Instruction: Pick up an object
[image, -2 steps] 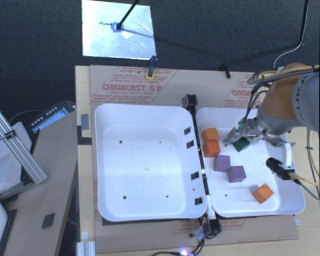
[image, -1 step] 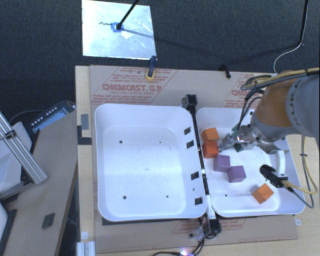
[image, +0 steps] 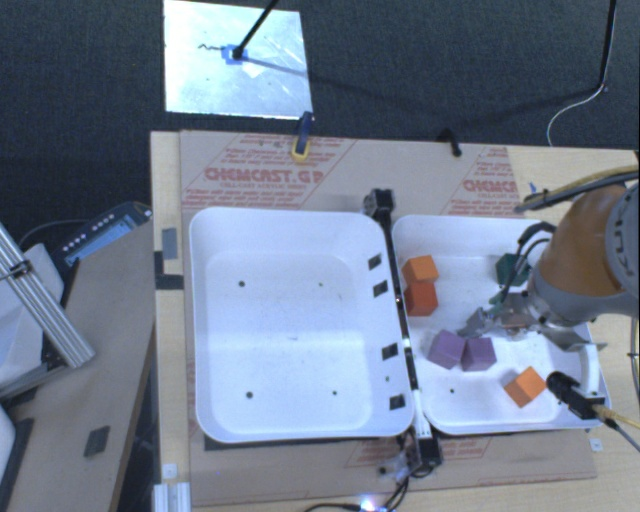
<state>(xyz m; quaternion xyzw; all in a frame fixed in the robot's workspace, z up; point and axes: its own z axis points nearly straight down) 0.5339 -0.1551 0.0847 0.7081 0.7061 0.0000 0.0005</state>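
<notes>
— Camera view first: what do we see along the edges?

— We see two white bins side by side on the tabletop. The left bin has a raised rim all round. The right bin touches it along a dark seam with clips. The arm comes in from the right and covers the right bin's far right wall.

— Where is there open room?

— We find the most room across the floor of the left bin. In the right bin the space is tighter: the blocks sit in its left and middle part, and the arm fills the right part. A bare strip of floor lies along the right bin's near wall, left of the lone orange block.

— And the hand?

— We see the hand low in the right bin, just beside the purple blocks. We cannot tell whether it is wide or narrow, and we see nothing clearly in it.

— What do the objects look like?

— We count two orange blocks touching each other near the seam, the nearer one darker. Two purple blocks sit together in the middle of the right bin. Another orange block lies apart, tilted, near the right bin's near wall. A dark green thing shows beside the arm, too small for us to make out.
</notes>
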